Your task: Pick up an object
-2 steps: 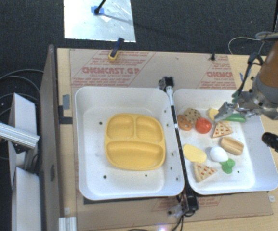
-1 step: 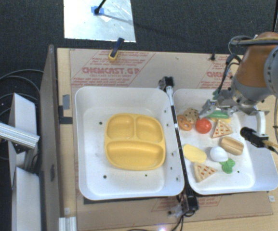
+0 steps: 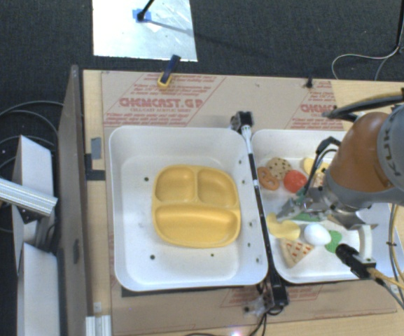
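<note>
Here, at the right of the frame: the arm (image 3: 377,163), grey with an orange band, reaching in from the right edge and bent down over the right bin (image 3: 286,137). Its wrist points toward lower left, into the middle of that bin.

Gripper (image 3: 301,207): low among the toy foods in the centre of the right bin; whether it is spread or pressed together cannot be told, and nothing is seen clearly pinched in it.

Right bin contents, upper left to lower: a speckled cookie (image 3: 279,166); a round reddish-brown piece (image 3: 268,180) touching it below; a red tomato-like ball (image 3: 295,180) just to the right; a yellow piece (image 3: 309,165) at the arm's edge; a pale yellow slab (image 3: 283,228) below the gripper; a white egg (image 3: 317,234) beside it; a green piece (image 3: 335,240) touching the egg's right; a pizza wedge (image 3: 297,253) near the bin's lower rim.

Left bin (image 3: 128,187): a yellow divided tray (image 3: 196,206), three compartments, lying flat at centre.

Table (image 3: 187,100): cardboard-covered, bearing both bins side by side.
</note>
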{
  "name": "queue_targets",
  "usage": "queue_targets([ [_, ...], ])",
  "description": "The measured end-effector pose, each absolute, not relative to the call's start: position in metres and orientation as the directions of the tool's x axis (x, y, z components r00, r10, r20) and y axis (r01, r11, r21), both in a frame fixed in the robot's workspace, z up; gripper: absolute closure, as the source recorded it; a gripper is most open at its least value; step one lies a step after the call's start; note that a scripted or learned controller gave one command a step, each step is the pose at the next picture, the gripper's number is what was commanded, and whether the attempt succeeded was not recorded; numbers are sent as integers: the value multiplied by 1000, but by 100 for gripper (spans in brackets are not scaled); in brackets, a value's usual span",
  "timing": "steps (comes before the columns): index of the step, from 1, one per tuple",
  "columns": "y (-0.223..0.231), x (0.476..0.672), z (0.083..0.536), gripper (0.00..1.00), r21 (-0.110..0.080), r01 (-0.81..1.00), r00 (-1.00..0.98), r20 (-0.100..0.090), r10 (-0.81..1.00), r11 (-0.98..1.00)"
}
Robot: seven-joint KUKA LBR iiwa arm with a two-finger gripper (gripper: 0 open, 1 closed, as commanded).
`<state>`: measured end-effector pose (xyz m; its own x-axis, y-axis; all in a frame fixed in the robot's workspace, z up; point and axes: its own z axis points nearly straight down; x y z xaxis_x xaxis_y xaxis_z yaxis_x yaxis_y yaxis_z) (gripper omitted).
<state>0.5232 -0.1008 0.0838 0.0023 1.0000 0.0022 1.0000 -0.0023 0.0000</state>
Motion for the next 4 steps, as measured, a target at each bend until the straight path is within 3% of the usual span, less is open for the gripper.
queue_targets([
  [1,-140,616,136,0,14,1000,-5,-5,1000,5],
  [2,-156,576,93,0,9,1000,-1,-2,1000,1],
  [3,-152,631,91,0,0,1000,-7,-5,1000,7],
  [4,-118,651,91,0,-29,1000,-1,-15,1000,1],
])
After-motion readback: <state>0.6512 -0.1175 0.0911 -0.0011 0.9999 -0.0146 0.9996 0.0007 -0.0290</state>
